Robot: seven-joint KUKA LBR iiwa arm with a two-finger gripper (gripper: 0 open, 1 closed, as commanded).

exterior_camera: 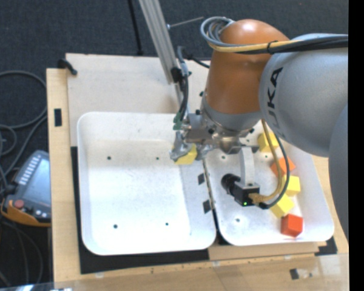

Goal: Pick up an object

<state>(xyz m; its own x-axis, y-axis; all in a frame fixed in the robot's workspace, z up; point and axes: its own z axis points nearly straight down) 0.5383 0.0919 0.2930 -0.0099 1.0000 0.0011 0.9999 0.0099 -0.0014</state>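
Arm: one grey KUKA arm point(303, 90) with an orange band point(242, 65), reaching in from the right and covering much of the right bin.
Gripper: one two-finger gripper point(183, 153), low over the seam between the two bins, at the left bin's upper right part.
Gripper state: the fingers are closed on a yellow piece point(186, 157), which shows between and just under the tips.
Held object: one, that yellow piece, sitting at the fingertips over the right edge of the left bin; whether it touches the bin floor I cannot tell.
Bins: two shallow white ones, the left bin point(97, 180) stretching left and below the gripper, the right bin point(261, 229) to the gripper's right and below.
Yellow blocks in the right bin: at least three in sight to the right of the gripper, one near the wrist point(268, 143), one at the bin's right side point(292, 185), one lower point(282, 207).
Orange blocks in the right bin: two, a small one partly hidden by the cable point(285, 164) and a larger one point(292, 224) well below and right of the gripper.
Black device: one small black unit point(241, 190) with a tiny green light, below right of the gripper, with a yellow cable point(278, 162) looping past it.
Outside the bench: one handheld pendant point(30, 187) far left of the gripper, among dark cables.
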